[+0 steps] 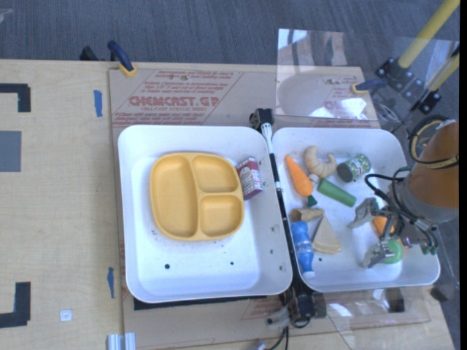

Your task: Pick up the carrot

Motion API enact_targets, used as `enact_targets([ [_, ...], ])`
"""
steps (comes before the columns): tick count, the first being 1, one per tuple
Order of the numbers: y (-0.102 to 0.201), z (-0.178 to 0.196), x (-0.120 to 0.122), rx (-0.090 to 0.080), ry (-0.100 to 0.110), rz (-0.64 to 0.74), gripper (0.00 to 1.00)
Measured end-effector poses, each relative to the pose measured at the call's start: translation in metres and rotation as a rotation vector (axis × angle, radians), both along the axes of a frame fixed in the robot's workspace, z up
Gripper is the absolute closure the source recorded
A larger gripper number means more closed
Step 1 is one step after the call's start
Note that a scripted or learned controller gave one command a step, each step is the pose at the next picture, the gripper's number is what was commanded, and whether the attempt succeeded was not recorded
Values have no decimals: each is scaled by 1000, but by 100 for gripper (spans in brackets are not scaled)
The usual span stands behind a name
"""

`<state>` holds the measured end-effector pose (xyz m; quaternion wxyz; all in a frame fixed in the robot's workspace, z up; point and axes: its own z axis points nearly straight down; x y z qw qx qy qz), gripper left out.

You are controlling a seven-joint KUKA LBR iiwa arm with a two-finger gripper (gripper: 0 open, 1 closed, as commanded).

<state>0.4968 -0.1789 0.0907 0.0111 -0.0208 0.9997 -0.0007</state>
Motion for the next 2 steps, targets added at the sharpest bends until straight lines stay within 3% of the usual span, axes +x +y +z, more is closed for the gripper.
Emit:
enact_targets([
  [1, -1, 13, 3, -3, -10, 0, 100],
  [2, 115, 97, 12, 8, 9, -165, 100],
])
